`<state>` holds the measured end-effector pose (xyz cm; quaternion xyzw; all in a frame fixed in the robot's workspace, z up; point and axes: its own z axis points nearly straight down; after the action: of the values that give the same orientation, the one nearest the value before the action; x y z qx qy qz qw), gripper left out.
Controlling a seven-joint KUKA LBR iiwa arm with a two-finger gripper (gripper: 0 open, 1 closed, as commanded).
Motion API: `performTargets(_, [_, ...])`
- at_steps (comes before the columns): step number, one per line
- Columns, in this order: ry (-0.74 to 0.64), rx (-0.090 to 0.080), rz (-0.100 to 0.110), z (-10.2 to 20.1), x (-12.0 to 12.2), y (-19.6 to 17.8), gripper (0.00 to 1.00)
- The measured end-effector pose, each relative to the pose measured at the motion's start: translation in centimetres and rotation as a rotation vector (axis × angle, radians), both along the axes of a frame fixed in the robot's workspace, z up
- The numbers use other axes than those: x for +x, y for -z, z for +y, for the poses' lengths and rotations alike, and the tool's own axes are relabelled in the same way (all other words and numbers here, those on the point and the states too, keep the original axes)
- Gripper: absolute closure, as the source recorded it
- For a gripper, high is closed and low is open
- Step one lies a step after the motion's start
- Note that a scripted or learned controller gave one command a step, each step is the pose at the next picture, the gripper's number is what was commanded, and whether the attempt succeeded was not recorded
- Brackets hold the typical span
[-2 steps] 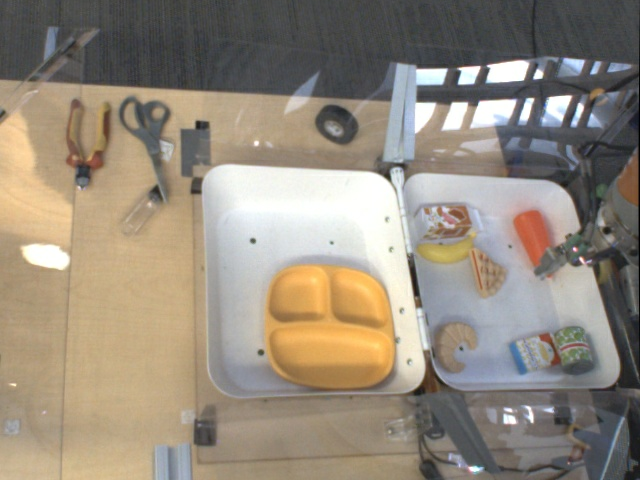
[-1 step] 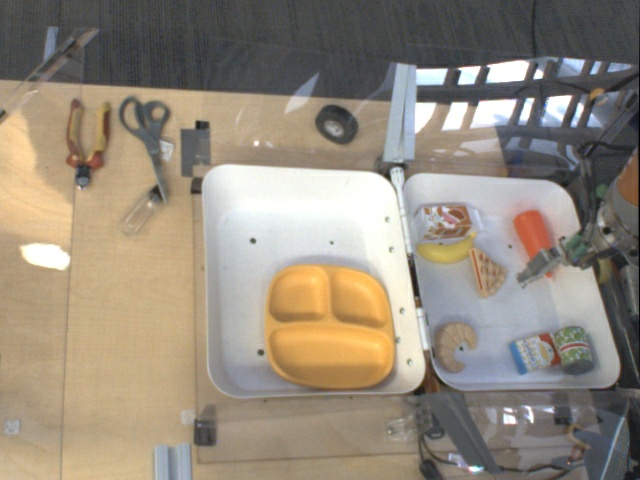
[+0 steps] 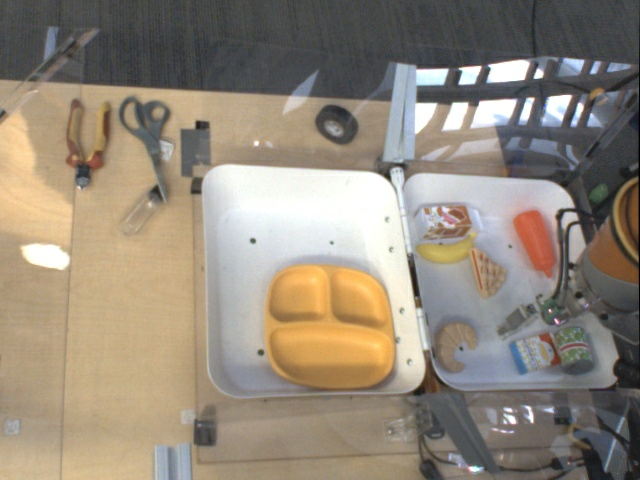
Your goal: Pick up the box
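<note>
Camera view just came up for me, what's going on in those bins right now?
The arm reaches in from the right over the right bin, with its gripper low near the small box and a can. Nothing is visibly held. The left bin holds a yellow divided tray.

I see the box (image 3: 534, 352): small, blue and white with red. It's lying flat, right bin, about 5 o'clock.

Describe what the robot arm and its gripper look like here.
The arm enters at the right edge: an orange band above a grey wrist section. Dark cables run beside it. The gripper is small, metallic and silver-grey, with thin fingers, over the right bin.
</note>
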<state>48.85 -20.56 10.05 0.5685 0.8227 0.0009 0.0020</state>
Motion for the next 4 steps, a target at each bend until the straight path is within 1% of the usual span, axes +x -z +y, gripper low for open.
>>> performTargets(1, [-0.030, -0.002, -0.007, -0.08, 0.22, 1.13, 0.00])
performTargets(4, [-0.173, -0.007, -0.010, -0.16, 0.33, 1.12, 0.00])
